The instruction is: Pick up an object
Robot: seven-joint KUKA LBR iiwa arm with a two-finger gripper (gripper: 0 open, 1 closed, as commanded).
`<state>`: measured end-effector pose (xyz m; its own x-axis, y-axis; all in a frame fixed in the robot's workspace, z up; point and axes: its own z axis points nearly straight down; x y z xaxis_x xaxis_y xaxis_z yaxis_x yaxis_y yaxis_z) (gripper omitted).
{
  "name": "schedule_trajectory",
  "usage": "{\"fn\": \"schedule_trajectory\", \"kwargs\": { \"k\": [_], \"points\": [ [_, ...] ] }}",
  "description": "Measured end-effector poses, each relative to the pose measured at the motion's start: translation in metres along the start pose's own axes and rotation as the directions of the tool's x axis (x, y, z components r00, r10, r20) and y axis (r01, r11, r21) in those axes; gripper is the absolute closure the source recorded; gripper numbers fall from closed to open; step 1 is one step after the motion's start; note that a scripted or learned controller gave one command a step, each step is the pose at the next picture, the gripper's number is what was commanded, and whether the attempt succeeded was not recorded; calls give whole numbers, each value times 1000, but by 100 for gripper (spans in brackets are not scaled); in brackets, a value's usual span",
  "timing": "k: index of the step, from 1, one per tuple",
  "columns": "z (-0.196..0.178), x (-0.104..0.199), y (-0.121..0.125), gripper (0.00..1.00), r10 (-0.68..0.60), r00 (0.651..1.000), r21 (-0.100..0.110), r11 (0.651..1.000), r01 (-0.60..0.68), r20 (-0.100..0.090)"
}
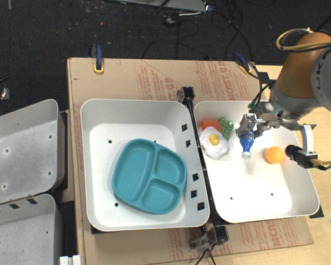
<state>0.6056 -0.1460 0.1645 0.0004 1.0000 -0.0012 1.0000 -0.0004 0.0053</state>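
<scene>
The 2-finger gripper (247, 132) hangs over the right white bin (265, 195), and a small blue and white object (246, 145) sits between its jaws, which are closed on it. Near it on the left lie a white fried-egg toy (213, 142), a green piece (227, 126) and an orange-red piece (208, 125). An orange ball (274, 155) rests on the right. The left white bin (94, 164) holds a teal plastic tray with 3 compartments (149, 176).
</scene>
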Motion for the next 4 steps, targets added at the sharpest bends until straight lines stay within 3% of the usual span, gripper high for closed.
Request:
{"fn": "schedule_trajectory", "kwargs": {
  "k": [1,2,4],
  "points": [
    [-44,-4,0,100,-1,1000,-1,1000,1,1],
    [-62,-4,1,100,-2,1000,2,1000,2,0],
    [-62,100,-26,100,-9,1000,8,1000,9,-3]
  ]
}}
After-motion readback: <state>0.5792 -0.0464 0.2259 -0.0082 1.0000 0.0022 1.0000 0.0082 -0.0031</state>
